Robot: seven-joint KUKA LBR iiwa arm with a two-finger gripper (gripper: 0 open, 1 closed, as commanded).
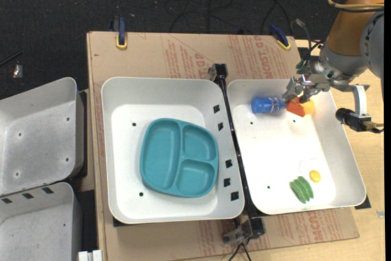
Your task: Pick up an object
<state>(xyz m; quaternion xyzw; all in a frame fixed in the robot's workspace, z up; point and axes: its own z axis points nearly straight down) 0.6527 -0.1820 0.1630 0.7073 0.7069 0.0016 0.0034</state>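
Arm reaches from right, claw [297,93] low over right bin [342,192], beside blue bottle [266,105]; grip state unclear.

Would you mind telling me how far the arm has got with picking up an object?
Done: the gripper has reached the top of the right bin, right by the blue object and the orange object. In hand: nothing visibly held; every object seems to rest in the bin. Left: grasping and lifting one. The green object and yellow object lie untouched near the front.

Unreadable red print on board [183,55]
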